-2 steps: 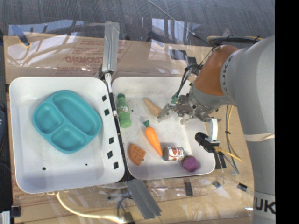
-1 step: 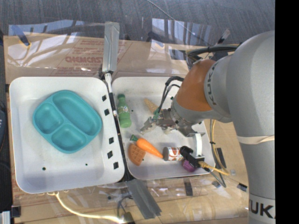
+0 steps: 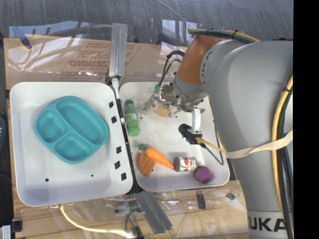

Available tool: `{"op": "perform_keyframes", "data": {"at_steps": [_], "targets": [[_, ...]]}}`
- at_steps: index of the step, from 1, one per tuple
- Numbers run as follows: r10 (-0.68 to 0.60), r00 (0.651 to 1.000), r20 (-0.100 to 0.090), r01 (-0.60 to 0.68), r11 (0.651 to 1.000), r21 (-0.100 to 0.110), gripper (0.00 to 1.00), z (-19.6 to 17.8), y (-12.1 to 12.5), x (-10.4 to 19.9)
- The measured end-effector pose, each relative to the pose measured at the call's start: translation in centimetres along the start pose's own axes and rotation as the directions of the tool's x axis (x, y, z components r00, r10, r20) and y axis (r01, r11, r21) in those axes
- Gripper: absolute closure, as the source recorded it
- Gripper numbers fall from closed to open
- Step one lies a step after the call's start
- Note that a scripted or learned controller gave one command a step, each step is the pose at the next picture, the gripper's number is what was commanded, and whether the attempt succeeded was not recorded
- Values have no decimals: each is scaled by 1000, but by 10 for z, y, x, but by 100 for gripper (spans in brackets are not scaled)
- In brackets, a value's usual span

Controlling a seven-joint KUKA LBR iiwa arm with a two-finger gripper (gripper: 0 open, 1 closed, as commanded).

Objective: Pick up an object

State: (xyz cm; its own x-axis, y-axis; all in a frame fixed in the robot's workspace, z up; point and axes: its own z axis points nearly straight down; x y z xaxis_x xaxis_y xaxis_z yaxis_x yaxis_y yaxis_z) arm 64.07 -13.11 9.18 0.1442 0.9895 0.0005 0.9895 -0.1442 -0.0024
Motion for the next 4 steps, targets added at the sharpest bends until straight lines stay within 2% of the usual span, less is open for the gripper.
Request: {"op": "perform_keyframes", "data": {"at_steps": [1,2,3,4], "targets": [[-62,998,1,62,998,-3,0,-58,-92,-30],[-13,1000,0,13,1000,-14,0,-19,-157,-27],[275,961,-1,-275,961,-4,0,0,-151,2],[634,773,1,-634,773,4,0,0,-95,11]]}}
